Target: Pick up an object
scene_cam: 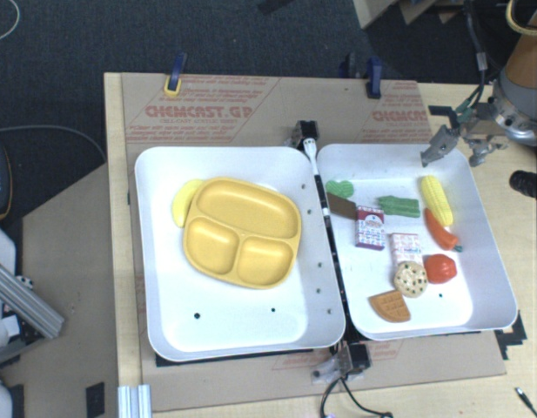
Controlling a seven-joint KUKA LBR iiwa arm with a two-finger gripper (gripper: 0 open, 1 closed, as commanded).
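Haven't grabbed anything yet: my pincer (460,146) hangs spread and empty over the right bin's (494,273) far corner, so I reckon next I drop toward the corn cob (436,199) just below it and close.

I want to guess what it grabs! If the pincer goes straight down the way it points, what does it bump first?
Probably the bare back corner of the right bin. The pincer, fingers apart, hangs above that rim, with the corn cob nearest. Height is hard to judge.
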